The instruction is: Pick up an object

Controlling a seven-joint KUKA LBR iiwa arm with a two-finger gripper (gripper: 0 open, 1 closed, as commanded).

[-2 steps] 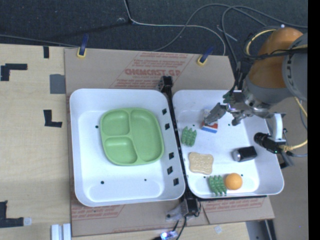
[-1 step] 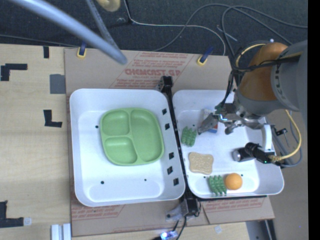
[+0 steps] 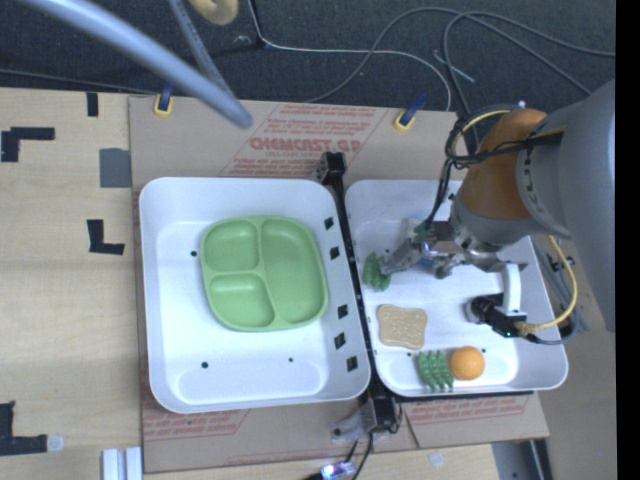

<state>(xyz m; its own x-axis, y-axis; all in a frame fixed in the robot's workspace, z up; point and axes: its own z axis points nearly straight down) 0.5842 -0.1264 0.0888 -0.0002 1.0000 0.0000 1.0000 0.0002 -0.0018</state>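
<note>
arm low over the right bin (image 3: 535,373), reaching in from the right, orange band above the wrist. gripper (image 3: 400,258) sits near the bin's left wall, fingers pointing left toward a small green item (image 3: 377,271) lying just beside the divider between the bins. the fingertips look to be just short of or touching that green item; i cannot tell which, the region is small and blurred. jaw state: cannot tell how far apart the jaws stand, and nothing is visibly held between them. other candidates in the right bin: a slice of toast (image 3: 402,326) lying flat below the gripper, a ridged green piece (image 3: 434,369) near the front wall, and an orange ball (image 3: 466,364) just beside it, touching or nearly so. left bin (image 3: 165,208) carries a green divided plate (image 3: 265,272) near its middle, well apart from the gripper. progress, as a judgement: approach phase appears mostly complete, the tool is down at object height next to the small green item, which is the likely target. grasp not confirmed; lift not done. remaining: close on the item, verify it sits between the fingers, raise it off the bin floor. risk: the item lies close to the bin wall, so a finger may catch the wall or nudge the item aside.
</note>
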